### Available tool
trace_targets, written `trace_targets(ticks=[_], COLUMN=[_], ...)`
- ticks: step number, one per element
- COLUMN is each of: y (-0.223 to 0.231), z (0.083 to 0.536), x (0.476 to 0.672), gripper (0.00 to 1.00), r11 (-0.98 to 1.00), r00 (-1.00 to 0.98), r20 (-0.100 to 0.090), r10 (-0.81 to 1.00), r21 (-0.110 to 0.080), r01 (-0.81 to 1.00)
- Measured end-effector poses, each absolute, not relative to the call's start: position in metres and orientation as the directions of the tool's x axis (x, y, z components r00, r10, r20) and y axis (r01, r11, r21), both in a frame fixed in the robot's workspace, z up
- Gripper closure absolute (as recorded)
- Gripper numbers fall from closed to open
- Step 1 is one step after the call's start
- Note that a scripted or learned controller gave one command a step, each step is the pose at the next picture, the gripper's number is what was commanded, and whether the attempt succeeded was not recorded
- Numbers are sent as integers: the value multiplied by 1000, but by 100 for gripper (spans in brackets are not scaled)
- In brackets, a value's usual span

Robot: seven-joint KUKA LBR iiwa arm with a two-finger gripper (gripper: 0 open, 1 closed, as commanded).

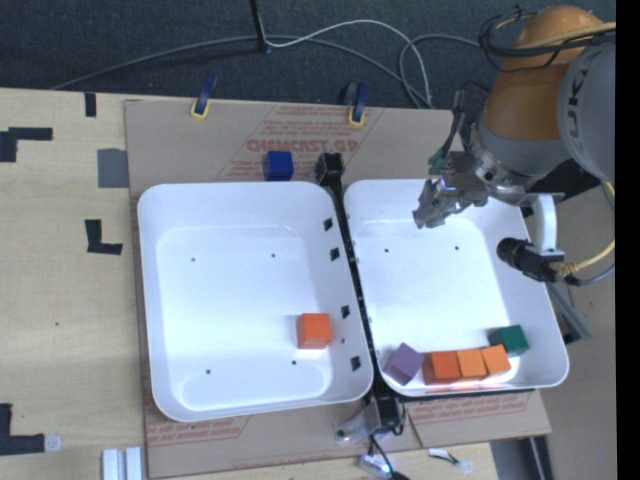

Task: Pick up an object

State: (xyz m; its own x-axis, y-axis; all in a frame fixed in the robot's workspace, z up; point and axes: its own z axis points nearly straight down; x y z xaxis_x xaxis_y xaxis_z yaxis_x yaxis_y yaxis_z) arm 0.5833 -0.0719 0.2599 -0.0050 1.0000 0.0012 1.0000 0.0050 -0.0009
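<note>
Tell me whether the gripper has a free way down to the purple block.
Probably yes: the gripper hangs over the right bin, and nothing covers the purple block, though an orange block touches its side.

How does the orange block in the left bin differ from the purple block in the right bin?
The orange block lies alone in the left bin; the purple block lies in the right bin, at the end of a row of blocks. The orange block sits nearly square to the bin walls; the purple block is turned at an angle. Both look similar in size.
</note>
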Motion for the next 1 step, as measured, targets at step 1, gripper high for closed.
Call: trace_targets(ticks=[1], y=[-14], z=[253], x=[578], gripper=[100], r11=[5], r00=[-5], r20=[1], r10=[1000], r21=[-1], r01=[1000])
